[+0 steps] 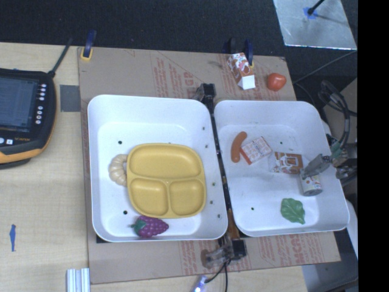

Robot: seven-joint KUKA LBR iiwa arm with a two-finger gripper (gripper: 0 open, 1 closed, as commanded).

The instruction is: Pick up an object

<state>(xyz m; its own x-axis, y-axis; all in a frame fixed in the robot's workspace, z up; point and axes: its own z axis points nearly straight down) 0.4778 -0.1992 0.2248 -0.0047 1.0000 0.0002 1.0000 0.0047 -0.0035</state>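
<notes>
gripper at right bin's right wall, reaching in from right | fingers' state cannot tell, dark blur | nearest thing: small can just below the fingers, seemingly on its side, long axis slanting | judged: short drop down-left reaches it | green leaf lies further left

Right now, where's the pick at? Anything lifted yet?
Nothing looks lifted. The gripper sits low at the right bin's right side, just above the small can, which lies on the bin floor. The sausage, green leaf and small packets lie untouched. Left: grasp and raise one object.
</notes>
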